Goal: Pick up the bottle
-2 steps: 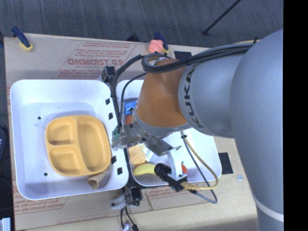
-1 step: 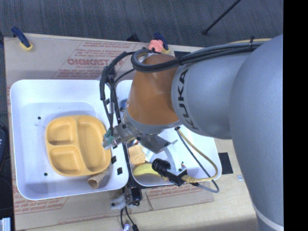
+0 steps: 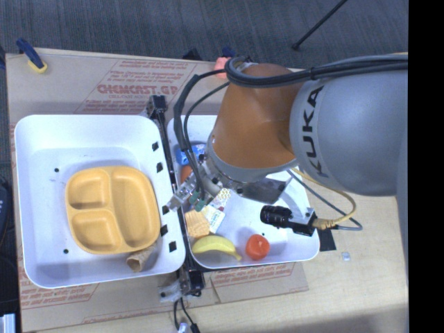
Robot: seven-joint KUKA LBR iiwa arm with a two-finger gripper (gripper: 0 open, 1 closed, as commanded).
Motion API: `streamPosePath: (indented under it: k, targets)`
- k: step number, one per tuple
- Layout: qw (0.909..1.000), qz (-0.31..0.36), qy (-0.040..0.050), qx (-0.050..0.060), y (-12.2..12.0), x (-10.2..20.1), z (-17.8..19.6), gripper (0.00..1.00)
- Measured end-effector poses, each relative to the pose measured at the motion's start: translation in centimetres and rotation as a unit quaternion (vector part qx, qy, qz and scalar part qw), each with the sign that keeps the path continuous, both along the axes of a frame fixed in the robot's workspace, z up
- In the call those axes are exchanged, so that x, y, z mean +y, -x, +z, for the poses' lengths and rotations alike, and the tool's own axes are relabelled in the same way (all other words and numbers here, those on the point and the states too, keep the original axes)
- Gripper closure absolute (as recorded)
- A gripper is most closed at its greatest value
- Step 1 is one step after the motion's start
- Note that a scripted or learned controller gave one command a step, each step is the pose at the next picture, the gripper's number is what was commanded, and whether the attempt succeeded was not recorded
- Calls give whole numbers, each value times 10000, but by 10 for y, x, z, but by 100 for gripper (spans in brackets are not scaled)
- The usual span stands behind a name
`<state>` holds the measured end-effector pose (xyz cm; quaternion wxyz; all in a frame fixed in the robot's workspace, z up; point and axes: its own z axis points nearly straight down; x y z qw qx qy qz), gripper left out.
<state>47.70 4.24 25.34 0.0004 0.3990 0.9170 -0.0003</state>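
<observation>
Blue-capped bottle [image 3: 196, 151] partly hidden under arm [image 3: 277, 127], right bin [image 3: 305, 245], far-left part. Gripper [image 3: 191, 196] nearby, above cracker [image 3: 197, 222]; open/closed state not discernible. Banana [image 3: 214, 246], tomato [image 3: 257, 246] at near edge. Yellow tray [image 3: 111, 208] w/ cone [image 3: 141, 259] in left bin [image 3: 41, 158].

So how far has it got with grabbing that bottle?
Done: the arm is over the right bin, its claw low near the bin's left wall. In hand: the claw sits among small items by a cracker-like piece; whether it grips anything I can't tell, and I can't pick out a bottle. Left: the grasp and lift. The banana, the tomato and the yellow tray in the left bin lie untouched.
</observation>
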Motion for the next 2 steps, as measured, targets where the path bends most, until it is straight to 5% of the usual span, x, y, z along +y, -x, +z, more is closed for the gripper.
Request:
streamPosePath:
  k: [1, 2]
  targets:
    - [9897, 1435, 4, -3, -2, -48, 71, 100]
    - [9852, 1713, 1, 10, 0, 7, 28, 100]
